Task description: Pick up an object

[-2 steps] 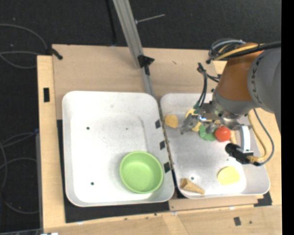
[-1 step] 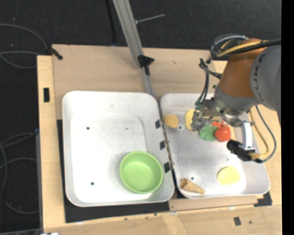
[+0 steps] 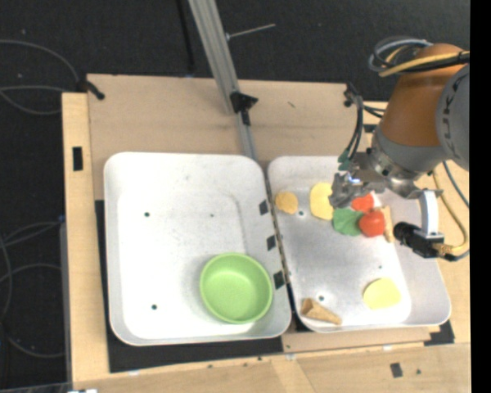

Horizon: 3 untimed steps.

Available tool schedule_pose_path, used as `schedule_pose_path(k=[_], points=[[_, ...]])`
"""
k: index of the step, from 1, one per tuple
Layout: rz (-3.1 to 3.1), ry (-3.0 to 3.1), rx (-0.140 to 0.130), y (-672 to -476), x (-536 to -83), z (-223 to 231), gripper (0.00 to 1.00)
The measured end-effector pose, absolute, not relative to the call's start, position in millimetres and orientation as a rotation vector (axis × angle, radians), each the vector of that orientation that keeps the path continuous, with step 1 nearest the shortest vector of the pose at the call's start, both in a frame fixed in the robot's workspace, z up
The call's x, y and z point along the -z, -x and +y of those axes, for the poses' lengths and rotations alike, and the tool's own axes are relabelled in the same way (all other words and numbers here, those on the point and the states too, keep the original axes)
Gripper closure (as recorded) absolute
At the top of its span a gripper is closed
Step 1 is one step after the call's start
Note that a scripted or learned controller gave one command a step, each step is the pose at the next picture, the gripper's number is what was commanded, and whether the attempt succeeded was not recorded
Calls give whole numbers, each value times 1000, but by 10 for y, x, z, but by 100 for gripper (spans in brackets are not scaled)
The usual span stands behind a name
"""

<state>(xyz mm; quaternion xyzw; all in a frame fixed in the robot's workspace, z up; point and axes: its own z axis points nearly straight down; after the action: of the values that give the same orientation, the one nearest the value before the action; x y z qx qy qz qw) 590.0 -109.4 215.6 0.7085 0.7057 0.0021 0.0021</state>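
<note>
While the arm point(image 3: 417, 113) leans in from the right over the right bin point(image 3: 344, 281), its gripper point(image 3: 344, 193) sits low above a clump at the bin's upper middle. Green piece point(image 3: 345, 221) lies directly beneath it, red piece point(image 3: 371, 222) just right, yellow piece point(image 3: 321, 201) just left. Grip state: cannot tell.

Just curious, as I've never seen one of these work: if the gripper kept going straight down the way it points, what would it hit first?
Probably the green item directly below the gripper, beside the red one; depth is hard to judge.
</note>
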Motion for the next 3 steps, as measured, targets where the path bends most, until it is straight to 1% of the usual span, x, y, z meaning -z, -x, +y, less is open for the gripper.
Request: schedule_pose_path(k=[1,2,3], points=[[2221,-2213,-8,-5918,-2681,-1102,100],[2230,-2212,-4,-6036,-2731,-634,100],[2228,-2215,1,-6129,-2586,-138,100]])
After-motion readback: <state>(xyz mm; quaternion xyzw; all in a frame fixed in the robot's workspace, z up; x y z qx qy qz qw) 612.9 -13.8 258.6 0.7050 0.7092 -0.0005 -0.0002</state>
